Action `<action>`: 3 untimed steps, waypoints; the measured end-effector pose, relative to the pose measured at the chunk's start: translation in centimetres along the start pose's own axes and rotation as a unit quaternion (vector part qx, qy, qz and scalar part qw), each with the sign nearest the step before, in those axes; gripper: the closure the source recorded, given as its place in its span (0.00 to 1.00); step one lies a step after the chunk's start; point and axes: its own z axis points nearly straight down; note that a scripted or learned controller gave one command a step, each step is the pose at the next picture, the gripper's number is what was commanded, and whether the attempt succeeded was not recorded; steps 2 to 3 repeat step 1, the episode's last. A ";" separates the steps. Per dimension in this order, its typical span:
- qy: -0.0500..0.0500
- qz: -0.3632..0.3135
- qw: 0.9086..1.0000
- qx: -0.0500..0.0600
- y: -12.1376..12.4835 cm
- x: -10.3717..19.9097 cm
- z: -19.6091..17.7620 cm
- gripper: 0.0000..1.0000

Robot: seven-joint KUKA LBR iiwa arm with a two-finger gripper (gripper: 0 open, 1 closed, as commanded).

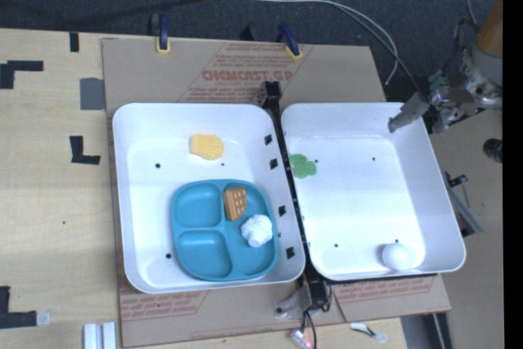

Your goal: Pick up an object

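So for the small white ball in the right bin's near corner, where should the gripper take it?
Probably straight from above, closing across the widest part of the small white ball. It is round, so no side is better by shape, but it sits close to the right white bin's near wall, so a finger on that side has little room.

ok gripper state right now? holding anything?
Gripper: over the right bin's top right rim, nothing seen between its fingers; open or closed cannot be told from this view.
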 end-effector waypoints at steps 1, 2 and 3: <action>0.000 0.000 1.000 0.001 -4.4 1.8 2.0 0.00; 0.000 0.000 1.000 0.001 -4.4 1.8 2.0 0.00; 0.000 0.000 1.000 0.001 -4.4 1.8 2.0 0.00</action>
